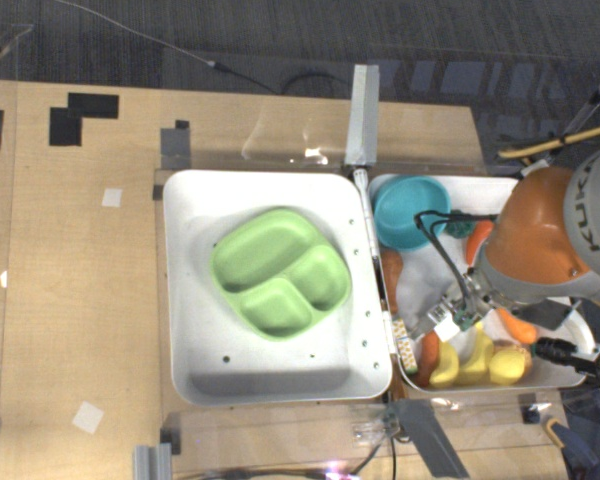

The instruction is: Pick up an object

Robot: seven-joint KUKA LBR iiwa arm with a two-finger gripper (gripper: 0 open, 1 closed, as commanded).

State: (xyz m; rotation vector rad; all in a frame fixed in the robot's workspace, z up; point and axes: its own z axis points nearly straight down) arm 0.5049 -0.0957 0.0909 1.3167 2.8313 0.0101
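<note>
Grey arm's two-finger gripper (458, 320) down in the right white bin (500, 186), above yellow plastic banana (446, 364), beside blue bowl (411, 214), claw state impossible to tell

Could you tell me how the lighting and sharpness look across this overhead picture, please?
Camera view: even, soft light; the left bin shows a grey shadow along its near wall beneath the green divided plate. Faint glare on the clear panel behind it. The arm and the fruit below it look slightly soft.
</note>
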